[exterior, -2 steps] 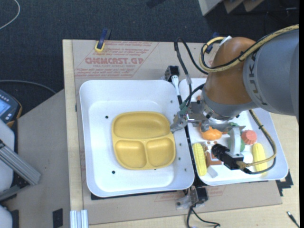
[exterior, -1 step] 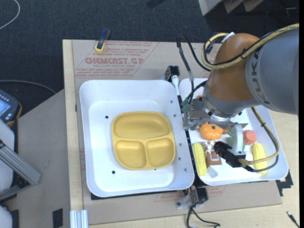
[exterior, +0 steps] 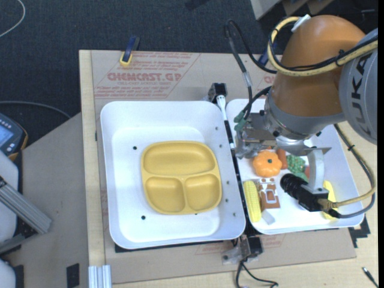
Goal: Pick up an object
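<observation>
The right bin (exterior: 282,224) holds several small toys. An orange pumpkin (exterior: 267,164) lies near its left side. In front of it lie a yellow corn cob (exterior: 252,200) and a brown and white piece (exterior: 270,195). A green piece (exterior: 297,162) is to the pumpkin's right. My gripper (exterior: 257,140) hangs low over the back left of this bin, just behind the pumpkin, under the big orange wrist band. The arm hides the back half of the bin.
The left bin (exterior: 120,161) holds a yellow divided plate (exterior: 180,176) in its middle. A raised rim (exterior: 231,155) separates the two bins. Cables run behind the right bin, and a yellow clamp (exterior: 126,57) sits on the board at the back.
</observation>
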Robot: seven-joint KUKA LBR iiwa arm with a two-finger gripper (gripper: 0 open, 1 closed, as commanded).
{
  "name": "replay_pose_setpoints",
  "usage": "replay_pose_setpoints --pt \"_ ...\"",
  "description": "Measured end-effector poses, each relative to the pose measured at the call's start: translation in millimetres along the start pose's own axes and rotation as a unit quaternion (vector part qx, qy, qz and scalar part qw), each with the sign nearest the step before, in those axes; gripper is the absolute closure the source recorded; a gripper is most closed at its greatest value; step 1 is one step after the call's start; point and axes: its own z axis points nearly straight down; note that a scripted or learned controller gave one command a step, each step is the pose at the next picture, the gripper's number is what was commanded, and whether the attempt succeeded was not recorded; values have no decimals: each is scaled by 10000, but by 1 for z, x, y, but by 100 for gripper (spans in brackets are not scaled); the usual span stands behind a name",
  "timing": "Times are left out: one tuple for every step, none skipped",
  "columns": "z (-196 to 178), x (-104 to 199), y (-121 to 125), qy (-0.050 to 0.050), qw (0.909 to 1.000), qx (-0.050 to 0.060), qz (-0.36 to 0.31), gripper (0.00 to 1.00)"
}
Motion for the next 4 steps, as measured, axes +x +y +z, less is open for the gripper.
replay_pose_setpoints --pt "-91 56 -7 10 10000 -9 -17 100" --pt "-140 40 -7 -8 10000 11 20 100" --pt "-147 42 -7 -15 10000 27 14 100" --pt "-157 42 -6 -16 10000 13 7 100"
